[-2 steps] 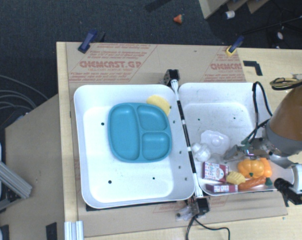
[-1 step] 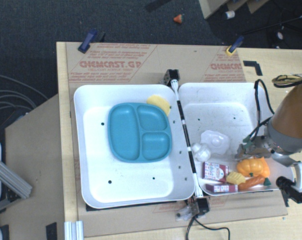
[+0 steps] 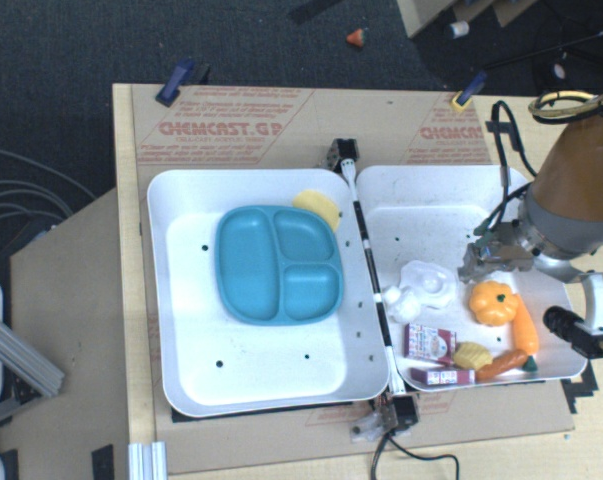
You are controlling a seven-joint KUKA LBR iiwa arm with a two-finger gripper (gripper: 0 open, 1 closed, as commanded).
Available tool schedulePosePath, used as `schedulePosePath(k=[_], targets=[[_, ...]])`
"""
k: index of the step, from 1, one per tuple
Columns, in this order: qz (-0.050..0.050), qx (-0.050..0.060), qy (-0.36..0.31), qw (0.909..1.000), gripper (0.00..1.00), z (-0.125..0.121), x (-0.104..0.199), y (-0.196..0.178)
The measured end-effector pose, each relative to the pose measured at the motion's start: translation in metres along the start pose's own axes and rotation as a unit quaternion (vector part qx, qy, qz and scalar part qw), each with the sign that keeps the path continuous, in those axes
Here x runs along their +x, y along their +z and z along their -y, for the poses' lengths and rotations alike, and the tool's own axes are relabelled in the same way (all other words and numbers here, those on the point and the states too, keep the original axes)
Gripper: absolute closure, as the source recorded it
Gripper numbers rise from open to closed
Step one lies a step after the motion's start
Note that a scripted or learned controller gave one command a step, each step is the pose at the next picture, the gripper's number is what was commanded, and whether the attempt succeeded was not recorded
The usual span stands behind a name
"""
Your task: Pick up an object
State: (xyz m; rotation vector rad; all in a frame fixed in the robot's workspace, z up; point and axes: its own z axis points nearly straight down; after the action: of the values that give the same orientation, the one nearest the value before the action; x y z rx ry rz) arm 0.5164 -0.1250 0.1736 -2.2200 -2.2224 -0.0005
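We saw the bench evenly and brightly lit from above, and the two white bins (image 3: pixel 181 298) came out nearly washed out, with only soft, short shadows beneath their rims. The dark floor far behind the gripper (image 3: pixel 491 255) stayed dim and grainy. The frame was slightly soft throughout, and the arm's orange band (image 3: pixel 581 168) was blurred at the edge.
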Motion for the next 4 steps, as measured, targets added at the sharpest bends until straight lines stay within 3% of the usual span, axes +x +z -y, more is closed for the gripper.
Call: schedulePosePath(k=[1, 2, 3, 4], targets=[[0.0, 0.0, 0.0, 1.0, 0.0, 0.0, 0.0, 0.0], [0.0, 0.001, 0.001, 1.0, 0.0, 0.026, -0.032, 0.02], [0.0, 0.0, 0.0, 1.0, 0.0, -0.057, -0.035, 0.089], [0.001, -0.001, 0.001, 1.0, 0.0, 0.005, -0.037, 0.088]])
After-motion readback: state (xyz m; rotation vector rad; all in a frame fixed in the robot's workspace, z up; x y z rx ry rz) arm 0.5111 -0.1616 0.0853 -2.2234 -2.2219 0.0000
